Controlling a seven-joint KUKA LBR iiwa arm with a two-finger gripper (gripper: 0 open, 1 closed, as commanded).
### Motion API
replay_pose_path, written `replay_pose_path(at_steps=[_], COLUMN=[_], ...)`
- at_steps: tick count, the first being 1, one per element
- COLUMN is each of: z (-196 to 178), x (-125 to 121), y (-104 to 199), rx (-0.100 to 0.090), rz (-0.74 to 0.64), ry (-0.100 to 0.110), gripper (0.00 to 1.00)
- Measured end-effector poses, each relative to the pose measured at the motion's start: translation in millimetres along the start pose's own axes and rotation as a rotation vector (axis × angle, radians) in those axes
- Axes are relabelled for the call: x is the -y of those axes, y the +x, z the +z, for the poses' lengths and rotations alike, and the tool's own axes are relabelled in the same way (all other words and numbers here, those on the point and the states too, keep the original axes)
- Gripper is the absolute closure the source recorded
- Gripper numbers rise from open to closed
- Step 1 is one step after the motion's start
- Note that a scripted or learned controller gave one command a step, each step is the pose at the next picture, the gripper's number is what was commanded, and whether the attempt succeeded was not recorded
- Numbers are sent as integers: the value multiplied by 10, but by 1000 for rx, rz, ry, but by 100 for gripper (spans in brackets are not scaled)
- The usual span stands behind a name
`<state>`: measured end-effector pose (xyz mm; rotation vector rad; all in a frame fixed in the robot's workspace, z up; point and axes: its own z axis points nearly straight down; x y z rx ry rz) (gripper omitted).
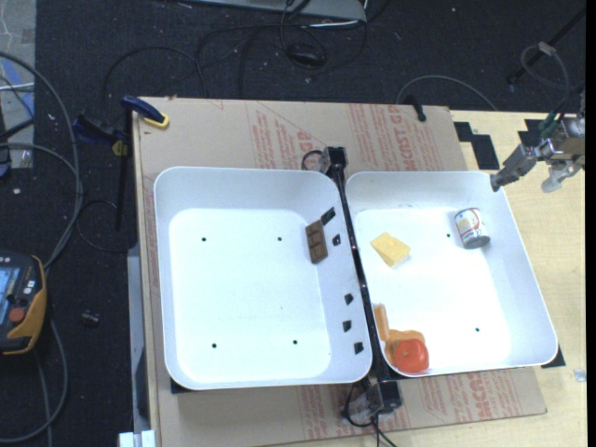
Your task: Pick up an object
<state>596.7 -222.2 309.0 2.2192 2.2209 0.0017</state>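
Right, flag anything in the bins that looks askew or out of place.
The can in the right bin lies tipped on its side. The brown bar in the left bin leans up its right wall instead of lying flat. Nothing looks spilled.

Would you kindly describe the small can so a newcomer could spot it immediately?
Look in the right-hand white bin, toward its far right corner. The can lies there, apart from the yellow block and the red tomato; it alone is silvery and cylindrical, with a white label.

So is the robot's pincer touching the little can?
Apart. In the camera view the pincer sits up at the right bin's far right corner, and bare white bin floor and wall show between it and the can.
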Motion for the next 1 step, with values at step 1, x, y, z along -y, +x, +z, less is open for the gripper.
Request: replay_pose_path(at_steps=[1], z=[-181], x=[-359], y=[1], rx=[0], rz=[0], ry=[0], gripper=[0])
